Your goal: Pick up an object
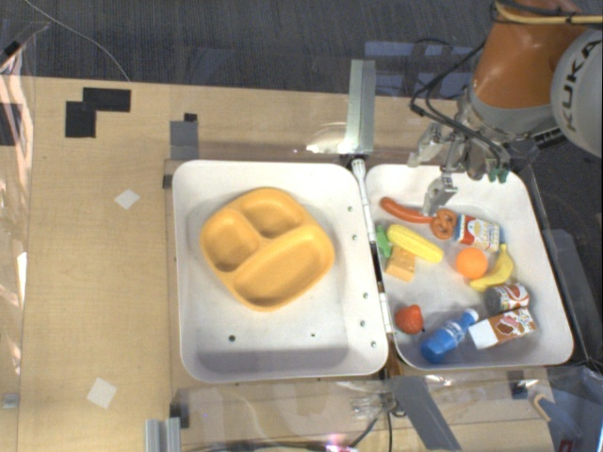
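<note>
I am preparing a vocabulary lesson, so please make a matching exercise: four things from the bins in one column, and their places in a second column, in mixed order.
Things
1. yellow divided plate
2. hot dog
3. blue bottle
4. banana

Places
A. far end of the right bin, beside the gripper
B. near end of the right bin
C. middle of the left bin
D. right bin, touching the orange ball

Pairs: 1-C, 2-A, 3-B, 4-D
</note>
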`<state>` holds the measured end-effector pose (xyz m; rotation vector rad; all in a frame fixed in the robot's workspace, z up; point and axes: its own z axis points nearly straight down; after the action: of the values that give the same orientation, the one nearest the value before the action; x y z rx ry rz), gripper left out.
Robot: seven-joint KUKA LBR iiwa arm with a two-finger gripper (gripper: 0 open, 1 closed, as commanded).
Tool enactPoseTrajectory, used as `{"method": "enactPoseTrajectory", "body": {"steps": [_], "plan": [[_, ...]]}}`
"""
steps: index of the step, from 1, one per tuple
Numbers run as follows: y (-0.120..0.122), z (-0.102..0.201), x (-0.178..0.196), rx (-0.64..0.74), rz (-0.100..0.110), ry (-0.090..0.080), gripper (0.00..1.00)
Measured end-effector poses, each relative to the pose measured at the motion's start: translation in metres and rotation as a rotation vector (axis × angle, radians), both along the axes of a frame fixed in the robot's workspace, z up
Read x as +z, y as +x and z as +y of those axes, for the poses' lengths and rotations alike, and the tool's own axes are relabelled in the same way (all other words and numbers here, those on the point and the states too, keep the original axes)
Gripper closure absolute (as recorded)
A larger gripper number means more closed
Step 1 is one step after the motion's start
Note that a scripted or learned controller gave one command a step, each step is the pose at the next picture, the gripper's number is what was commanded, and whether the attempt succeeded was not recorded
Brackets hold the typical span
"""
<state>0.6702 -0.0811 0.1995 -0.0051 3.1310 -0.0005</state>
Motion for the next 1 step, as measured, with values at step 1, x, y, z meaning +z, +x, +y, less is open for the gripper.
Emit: {"method": "enactPoseTrajectory", "body": {"steps": [1], "plan": [[0.0029,0.0011,0.015,0.003,-0.013,-0.001,1.0]]}}
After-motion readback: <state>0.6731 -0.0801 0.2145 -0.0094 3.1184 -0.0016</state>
